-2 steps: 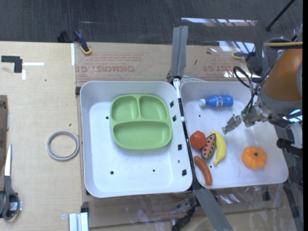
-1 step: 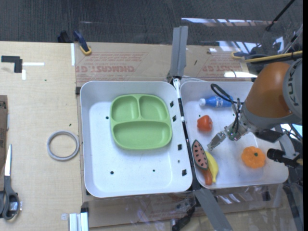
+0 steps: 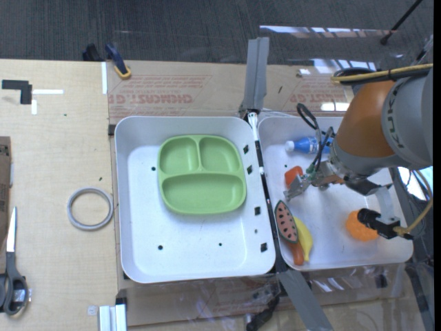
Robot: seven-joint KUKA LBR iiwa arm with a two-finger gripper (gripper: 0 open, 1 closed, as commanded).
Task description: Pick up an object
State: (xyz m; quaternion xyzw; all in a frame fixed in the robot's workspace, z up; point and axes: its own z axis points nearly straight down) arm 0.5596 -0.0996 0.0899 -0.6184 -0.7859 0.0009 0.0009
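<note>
The grey arm with its orange band reaches in from the right and bends down over the right bin. Its tool hangs low near that bin's left side, and from where I stand I cannot tell how it is set; the metal parts and cables there blur together. Just at its tip sits a small red-orange object, perhaps a toy piece of food, touching or nearly touching the tool, though I can't say it is gripped.

Behind the tool, toward the far wall of the right bin, lies a small blue and white bottle on its side. Along the bin's left wall, nearer to me, a watermelon slice toy rests lengthwise, and just beside it a yellow banana-like piece overlaps a red piece at the near corner. On the right side of the same bin sits an orange ball-like object, well apart from the tool, with a black part of the arm's gear across its front.

The left bin holds a green divided plate with three compartments, lying flat toward the far half.

Out on the wooden table, a roll of clear tape lies left of the bins, and a pair of scissors sits at the near left edge.
</note>
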